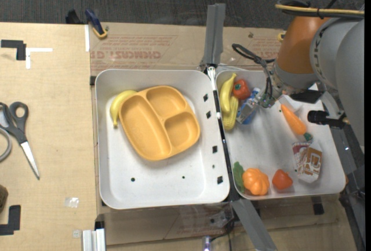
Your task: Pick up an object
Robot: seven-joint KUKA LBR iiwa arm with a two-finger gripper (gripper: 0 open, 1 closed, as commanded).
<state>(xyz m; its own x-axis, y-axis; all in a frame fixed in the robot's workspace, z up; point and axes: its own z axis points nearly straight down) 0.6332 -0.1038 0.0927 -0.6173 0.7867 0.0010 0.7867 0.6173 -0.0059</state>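
there, a small blue-and-white packet point(248, 109) beside the yellow bananas point(229, 102)

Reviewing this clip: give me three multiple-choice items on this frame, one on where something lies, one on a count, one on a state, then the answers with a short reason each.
1. Where does the yellow divided plate lie?
A. in the left bin
B. in the right bin
C. on the bench beside the scissors

2. How many compartments does that plate have?
A. two
B. three
C. five

3. How does the carrot lie?
A. standing upright against the bin wall
B. flat on the floor of the right bin
C. on top of the plate

Answers:
1. A: the plate rests in the left bin, a banana tucked at its upper-left edge.
2. B: ridges split it into three sections.
3. B: it lies flat on the floor of the right bin, slanted, just below the gripper.
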